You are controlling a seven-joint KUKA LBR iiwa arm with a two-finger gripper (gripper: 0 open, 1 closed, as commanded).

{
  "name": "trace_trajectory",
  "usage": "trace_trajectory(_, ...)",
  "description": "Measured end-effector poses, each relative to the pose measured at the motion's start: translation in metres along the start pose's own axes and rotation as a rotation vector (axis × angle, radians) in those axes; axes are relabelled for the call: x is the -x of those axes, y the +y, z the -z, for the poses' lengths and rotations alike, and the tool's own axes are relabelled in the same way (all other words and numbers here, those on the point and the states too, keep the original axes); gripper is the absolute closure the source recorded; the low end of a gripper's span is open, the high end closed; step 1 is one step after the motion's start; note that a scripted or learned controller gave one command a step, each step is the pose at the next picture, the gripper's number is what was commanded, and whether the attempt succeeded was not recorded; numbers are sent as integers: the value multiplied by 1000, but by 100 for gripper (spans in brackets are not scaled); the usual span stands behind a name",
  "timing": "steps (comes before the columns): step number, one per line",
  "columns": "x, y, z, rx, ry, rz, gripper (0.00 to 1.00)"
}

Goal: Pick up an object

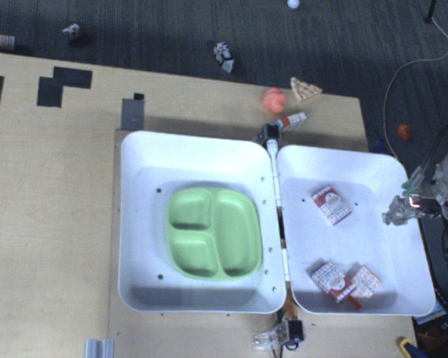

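Observation:
The right bin holds a small red-and-white carton near its middle. Two more red-and-white cartons lie side by side near its front wall. My gripper hangs at the bin's right rim, to the right of the upper carton and apart from it. Nothing shows between its fingers. The arm comes in from the right edge.
The left bin holds a green divided plate. Behind the bins on the bench lie a pink ball, a pizza-slice toy and a small tube. Cables and a clip sit at the front between the bins.

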State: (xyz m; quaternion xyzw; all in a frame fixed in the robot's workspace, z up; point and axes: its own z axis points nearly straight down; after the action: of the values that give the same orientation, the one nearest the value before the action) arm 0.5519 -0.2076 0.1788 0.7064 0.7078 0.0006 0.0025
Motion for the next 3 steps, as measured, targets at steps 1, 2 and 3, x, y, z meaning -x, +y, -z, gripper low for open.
trace_trajectory(1,-1,8,133,4,0,3,100)
trace_trajectory(2,-1,-63,83,-2,2,2,100)
trace_trajectory(3,-49,-64,63,-1,3,3,100)
